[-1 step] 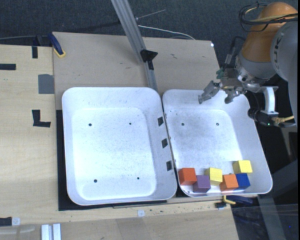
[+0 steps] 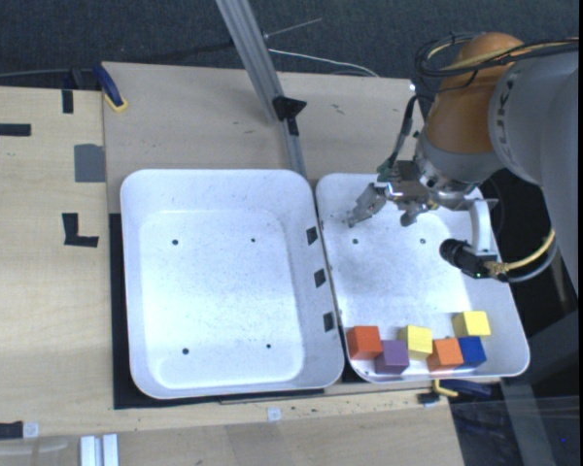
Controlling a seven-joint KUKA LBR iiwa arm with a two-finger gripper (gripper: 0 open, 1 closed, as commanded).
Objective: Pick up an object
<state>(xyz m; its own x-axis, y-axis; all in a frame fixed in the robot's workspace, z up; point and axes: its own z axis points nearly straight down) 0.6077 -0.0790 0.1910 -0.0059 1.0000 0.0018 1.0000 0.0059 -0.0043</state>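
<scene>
Several small blocks lie along the near edge of the right bin (image 2: 408,270): an orange block (image 2: 363,341), a purple block (image 2: 394,355), a yellow block (image 2: 419,340), another orange block (image 2: 447,353), a blue block (image 2: 471,350) and a second yellow block (image 2: 472,323). My gripper (image 2: 384,210) hangs over the far part of the right bin, well away from the blocks. Its two fingers are spread apart with nothing between them.
The left bin (image 2: 219,280) sits beside the right one, joined by black clips (image 2: 319,278). A slanted metal pole (image 2: 257,61) rises behind the bins. A black cable with a connector (image 2: 466,257) hangs off the wrist above the right bin.
</scene>
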